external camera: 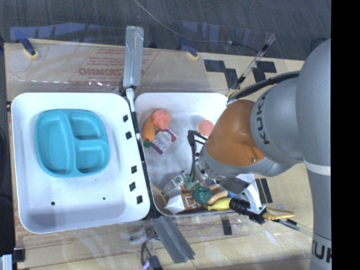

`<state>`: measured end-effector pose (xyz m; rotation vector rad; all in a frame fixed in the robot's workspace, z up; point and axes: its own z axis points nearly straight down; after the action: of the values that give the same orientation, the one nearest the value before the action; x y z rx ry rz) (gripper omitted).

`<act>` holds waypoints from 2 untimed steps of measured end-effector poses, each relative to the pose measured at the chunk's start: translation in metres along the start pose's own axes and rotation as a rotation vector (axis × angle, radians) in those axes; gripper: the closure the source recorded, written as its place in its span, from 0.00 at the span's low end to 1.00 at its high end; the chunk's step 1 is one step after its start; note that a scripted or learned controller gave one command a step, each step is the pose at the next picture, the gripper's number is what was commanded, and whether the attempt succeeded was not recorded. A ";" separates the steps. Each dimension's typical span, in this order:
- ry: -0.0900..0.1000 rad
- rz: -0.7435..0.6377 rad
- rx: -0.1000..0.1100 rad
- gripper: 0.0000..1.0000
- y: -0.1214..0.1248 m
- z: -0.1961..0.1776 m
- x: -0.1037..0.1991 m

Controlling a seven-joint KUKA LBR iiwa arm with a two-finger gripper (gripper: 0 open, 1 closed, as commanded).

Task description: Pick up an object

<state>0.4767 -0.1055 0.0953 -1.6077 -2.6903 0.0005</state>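
Observation:
My gripper (194, 173) reaches down into the right bin (180, 103), near its front middle, under the orange band of the arm. Right below it lies a pile of small items: a teal and brown toy (201, 195), a yellow banana-like piece (219, 204) and a tan card (175, 202). Farther back in the same bin sit an orange carrot (148, 130), a pink round piece (161, 117), a purple packet (163, 140) and another pink piece (205, 127) half hidden by the arm. Whether anything is between the fingers is hidden.
The left bin (34, 207) holds a light blue divided tray (72, 141). A metal divider bar (133, 55) stands at the back between the bins. The arm's bulk covers the right side of the right bin. Cables run across the bench behind.

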 end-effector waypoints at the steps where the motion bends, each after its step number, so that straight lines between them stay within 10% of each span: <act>1: -0.002 -0.006 -0.006 1.00 0.004 -0.009 -0.001; 2: -0.003 -0.113 -0.001 1.00 -0.002 -0.035 -0.003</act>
<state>0.4770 -0.1092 0.1307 -1.4547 -2.7795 0.0002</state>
